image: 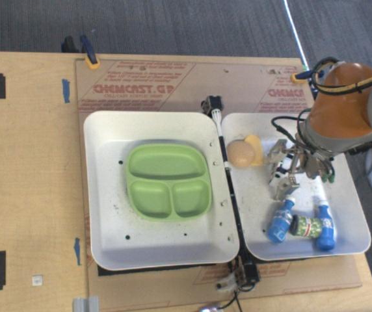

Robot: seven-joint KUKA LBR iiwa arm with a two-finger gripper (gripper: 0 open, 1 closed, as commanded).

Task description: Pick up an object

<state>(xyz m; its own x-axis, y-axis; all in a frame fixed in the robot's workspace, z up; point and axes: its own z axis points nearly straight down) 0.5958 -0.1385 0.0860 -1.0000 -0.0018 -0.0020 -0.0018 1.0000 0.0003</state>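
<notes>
The right bin (348,203) holds a tan, egg-like ball (240,153) beside a yellow piece (255,147) at its upper left. Near the front lie two blue bottles (280,223) (324,227) with a small green-labelled item (305,227) between them. My gripper (281,171) hangs over the middle of this bin, just above the blue bottles and right of the tan ball. Its fingers stand open with nothing between them. The orange-banded wrist (341,106) reaches in from the right.
The left bin (101,174) bears a green divided plate (169,181). A black clamp (211,104) sits at the top of the seam between the bins. Brown cardboard (147,83) lies under both bins on the wooden bench.
</notes>
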